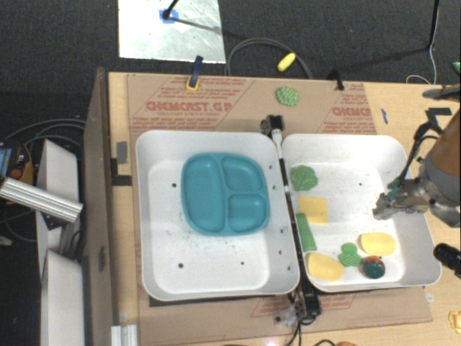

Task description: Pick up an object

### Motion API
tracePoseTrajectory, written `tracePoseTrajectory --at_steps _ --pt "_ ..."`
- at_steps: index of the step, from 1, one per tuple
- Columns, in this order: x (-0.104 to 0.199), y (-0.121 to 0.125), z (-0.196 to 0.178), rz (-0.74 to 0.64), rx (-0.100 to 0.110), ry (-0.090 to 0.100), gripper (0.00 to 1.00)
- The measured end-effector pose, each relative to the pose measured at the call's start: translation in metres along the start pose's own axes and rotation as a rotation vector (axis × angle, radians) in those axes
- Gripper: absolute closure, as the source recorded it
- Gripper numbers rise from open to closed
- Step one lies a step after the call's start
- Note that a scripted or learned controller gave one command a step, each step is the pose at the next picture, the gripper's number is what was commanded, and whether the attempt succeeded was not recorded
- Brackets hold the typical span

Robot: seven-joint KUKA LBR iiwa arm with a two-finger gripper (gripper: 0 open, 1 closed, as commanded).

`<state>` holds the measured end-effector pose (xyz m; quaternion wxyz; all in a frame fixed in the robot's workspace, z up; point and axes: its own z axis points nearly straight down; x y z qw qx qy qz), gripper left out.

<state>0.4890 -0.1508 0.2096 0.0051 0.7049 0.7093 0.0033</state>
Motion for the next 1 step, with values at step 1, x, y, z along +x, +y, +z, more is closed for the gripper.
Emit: tracePoseTrajectory --at_steps 1 --pt "-0.0424 0.0691 0.0091 0.001 0.004 -0.002 1.0"
